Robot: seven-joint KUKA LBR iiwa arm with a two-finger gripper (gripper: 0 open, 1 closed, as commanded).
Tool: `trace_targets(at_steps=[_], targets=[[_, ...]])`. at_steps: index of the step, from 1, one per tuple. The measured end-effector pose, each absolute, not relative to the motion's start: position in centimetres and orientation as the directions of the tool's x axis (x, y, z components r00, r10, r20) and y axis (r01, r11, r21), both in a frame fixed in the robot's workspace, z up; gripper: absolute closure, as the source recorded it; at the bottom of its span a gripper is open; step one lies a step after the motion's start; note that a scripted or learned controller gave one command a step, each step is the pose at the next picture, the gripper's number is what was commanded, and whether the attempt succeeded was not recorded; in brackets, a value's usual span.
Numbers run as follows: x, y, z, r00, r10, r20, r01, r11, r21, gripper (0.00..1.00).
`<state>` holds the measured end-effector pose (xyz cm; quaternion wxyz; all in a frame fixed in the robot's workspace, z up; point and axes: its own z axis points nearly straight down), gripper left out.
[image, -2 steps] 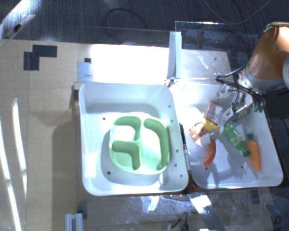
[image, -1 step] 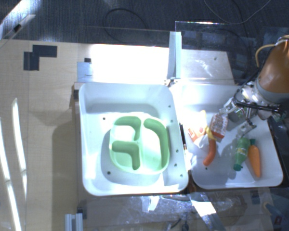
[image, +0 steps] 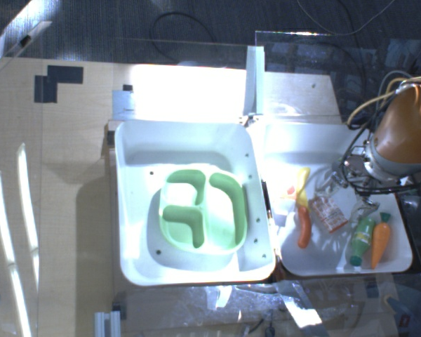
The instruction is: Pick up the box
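the left white bin (image: 133,188) holds a pale green divided tray (image: 202,209), lying flat near its middle. in the right white bin (image: 284,258), a yellow banana-like piece (image: 303,184) lies at a slant, its lower end touching an orange-red sausage-shaped piece (image: 304,229). towards the front right corner a green bottle (image: 362,239) lies just beside an orange carrot (image: 380,239). the bins rest on a light wooden table (image: 49,188). black cables (image: 175,20) trail over the dark floor beyond.
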<state>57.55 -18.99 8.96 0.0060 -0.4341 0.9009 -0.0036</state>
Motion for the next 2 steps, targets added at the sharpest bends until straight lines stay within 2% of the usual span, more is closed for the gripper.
trace_targets(at_steps=[1, 2], targets=[[64.9, -13.0, 9.3, -0.411, -0.912, -0.001, -0.912, 0.411, -0.023, 0.00], [57.2, -9.8, 9.0, -0.323, -0.946, 0.001, -0.946, 0.323, -0.012, 0.00]])
